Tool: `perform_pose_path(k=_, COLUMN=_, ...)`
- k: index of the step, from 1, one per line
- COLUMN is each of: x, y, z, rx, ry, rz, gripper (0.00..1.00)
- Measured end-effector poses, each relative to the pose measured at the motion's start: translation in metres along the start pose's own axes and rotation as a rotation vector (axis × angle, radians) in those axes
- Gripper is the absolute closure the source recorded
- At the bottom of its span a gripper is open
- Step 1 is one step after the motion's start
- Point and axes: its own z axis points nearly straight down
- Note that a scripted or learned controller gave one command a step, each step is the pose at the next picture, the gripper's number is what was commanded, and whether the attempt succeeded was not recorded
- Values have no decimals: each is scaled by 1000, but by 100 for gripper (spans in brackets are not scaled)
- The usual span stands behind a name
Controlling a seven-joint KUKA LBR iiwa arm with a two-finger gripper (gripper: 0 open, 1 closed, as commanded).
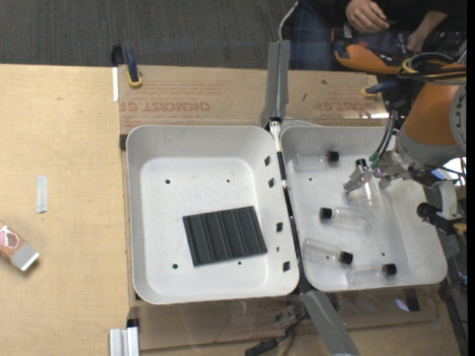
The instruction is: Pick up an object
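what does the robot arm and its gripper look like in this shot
The arm is bulky and rounded, orange at the band above a grey wrist section. Thin cables, one greenish, run down beside the wrist. The gripper is small, metallic grey, with two slim fingers, over the right bin.

Grey arm (434, 124) reaches from right; claw (361, 178) points left, low.
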Motion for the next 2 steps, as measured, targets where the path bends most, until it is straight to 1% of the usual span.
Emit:
perform_pose_path(k=1, x=-1, y=0, z=-9, rx=0, ry=0, rz=4, gripper=100)
perform_pose_path(k=2, x=87, y=-6, z=-113, rx=0, ry=-1, rz=102, gripper=100)
